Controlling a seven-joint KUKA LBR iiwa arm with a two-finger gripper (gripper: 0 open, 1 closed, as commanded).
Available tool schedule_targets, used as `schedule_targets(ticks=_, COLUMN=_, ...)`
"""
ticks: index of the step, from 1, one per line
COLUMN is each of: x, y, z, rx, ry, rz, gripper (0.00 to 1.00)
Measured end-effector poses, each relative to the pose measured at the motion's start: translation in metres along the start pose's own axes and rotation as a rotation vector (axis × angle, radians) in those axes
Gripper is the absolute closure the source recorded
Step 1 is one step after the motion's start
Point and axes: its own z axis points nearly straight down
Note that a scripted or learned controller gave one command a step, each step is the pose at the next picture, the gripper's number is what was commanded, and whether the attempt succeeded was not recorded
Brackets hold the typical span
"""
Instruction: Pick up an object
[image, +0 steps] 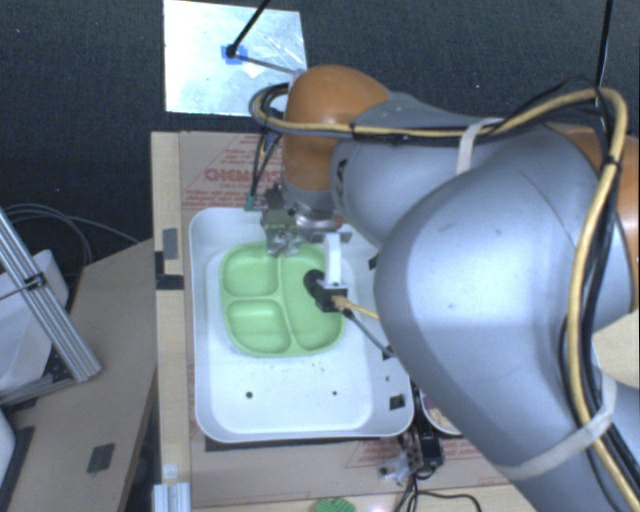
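here the gripper (282, 240) sits at the green divided tray's (262, 312) top edge in the white bin (290, 415); finger state can't be told.

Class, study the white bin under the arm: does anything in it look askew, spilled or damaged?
Nothing stands out. The green divided tray lies flat and whole in the white bin, with the gripper over its far edge. No spill is visible.

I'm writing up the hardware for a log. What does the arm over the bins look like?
The arm has bulky rounded grey metallic links and an orange band above the wrist. Yellow and black cables run along its outside, held by a pale strap. The gripper is a small dark metal assembly.
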Motion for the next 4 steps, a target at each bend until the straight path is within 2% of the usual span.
schedule_targets(ticks=1, x=0.058, y=-0.009, z=-0.109, rx=-0.013, ry=0.004, rz=0.000, gripper=1.00)
schedule_targets(ticks=2, x=0.053, y=-0.007, z=-0.268, rx=-0.021, ry=0.003, rz=0.004, gripper=1.00)
schedule_targets(ticks=3, x=0.053, y=-0.020, z=-0.171, rx=0.006, ry=-0.005, rz=0.010, gripper=1.00)
schedule_targets(ticks=4, x=0.053, y=-0.018, z=-0.177, rx=-0.003, ry=-0.003, rz=0.008, gripper=0.00)
